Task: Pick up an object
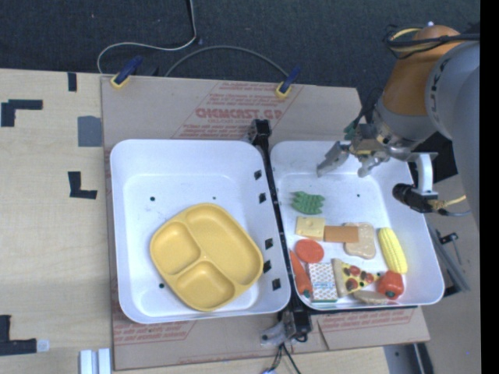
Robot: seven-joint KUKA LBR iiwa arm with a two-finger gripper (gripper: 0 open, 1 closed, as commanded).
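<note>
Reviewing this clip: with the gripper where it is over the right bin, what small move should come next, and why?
Probably lower toward the nearest item. The gripper is open with nothing between its fingers, near the right bin's far end, while the green toy lies just in front of it, apart from the other food pieces.

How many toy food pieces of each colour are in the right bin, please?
Green: 1
Yellow: 2, cheese and corn
Red: 2, round slice and piece by the corn
Other colours or mixed: about 5
Total: about 10
</note>
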